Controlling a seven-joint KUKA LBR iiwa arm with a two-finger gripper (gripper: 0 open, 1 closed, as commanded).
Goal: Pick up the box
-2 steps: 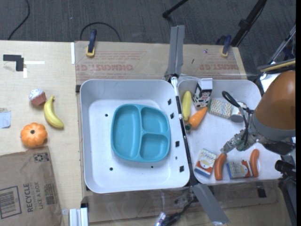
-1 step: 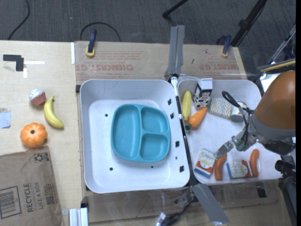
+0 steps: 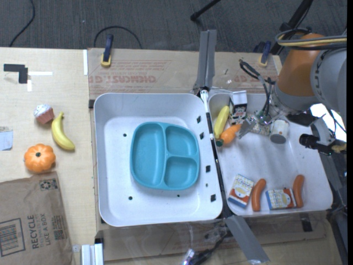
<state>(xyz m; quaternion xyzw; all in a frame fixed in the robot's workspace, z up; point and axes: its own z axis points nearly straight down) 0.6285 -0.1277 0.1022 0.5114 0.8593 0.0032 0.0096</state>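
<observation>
The right bin (image 3: 276, 162) holds three small boxes. A white and black one (image 3: 238, 107) stands at the far wall. A white and orange one (image 3: 241, 190) lies near the front left, and a blue and orange one (image 3: 278, 199) lies near the front. My gripper (image 3: 251, 127) is low in the far part of this bin, just right of a carrot (image 3: 227, 135) and below the white and black box. It is apart from the two front boxes. Nothing shows in its grasp.
A yellow banana (image 3: 221, 120) leans on the right bin's left wall. A white cup (image 3: 279, 131) lies right of the gripper. Two sausages (image 3: 258, 195) (image 3: 298, 187) flank the front boxes. The left bin (image 3: 110, 164) holds a blue divided plate (image 3: 165, 155). Toy food lies on the bench at left.
</observation>
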